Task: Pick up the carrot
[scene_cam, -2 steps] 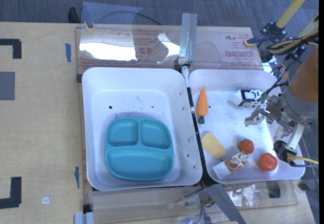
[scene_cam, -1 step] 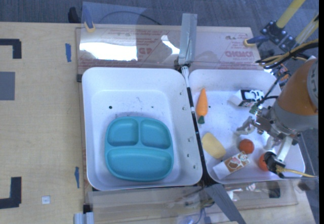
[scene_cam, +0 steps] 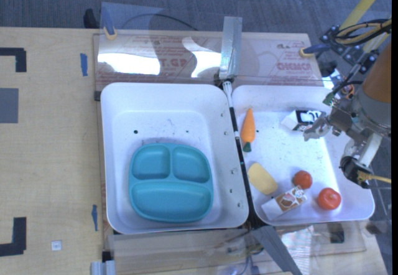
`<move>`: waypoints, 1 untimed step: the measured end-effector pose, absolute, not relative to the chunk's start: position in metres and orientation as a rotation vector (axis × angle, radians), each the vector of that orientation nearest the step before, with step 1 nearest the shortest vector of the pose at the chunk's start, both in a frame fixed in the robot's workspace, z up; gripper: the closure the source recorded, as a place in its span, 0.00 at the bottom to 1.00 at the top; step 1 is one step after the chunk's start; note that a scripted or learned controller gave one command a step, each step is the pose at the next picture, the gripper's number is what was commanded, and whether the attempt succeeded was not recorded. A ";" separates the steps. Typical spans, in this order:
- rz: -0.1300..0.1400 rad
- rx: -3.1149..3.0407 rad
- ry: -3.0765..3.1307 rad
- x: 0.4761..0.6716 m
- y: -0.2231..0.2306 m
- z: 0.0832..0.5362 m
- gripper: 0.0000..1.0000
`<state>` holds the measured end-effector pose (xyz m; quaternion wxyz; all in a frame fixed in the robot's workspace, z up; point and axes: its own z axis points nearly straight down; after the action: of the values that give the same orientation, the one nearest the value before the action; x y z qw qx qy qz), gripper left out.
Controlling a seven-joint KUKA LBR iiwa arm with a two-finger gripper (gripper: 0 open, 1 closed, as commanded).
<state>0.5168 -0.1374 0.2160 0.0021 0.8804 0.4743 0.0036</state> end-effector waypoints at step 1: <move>-0.008 2.741 1.548 0.531 -0.082 0.183 0.00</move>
<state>0.5313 -0.0824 0.1825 -0.0033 0.8707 0.4918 -0.0024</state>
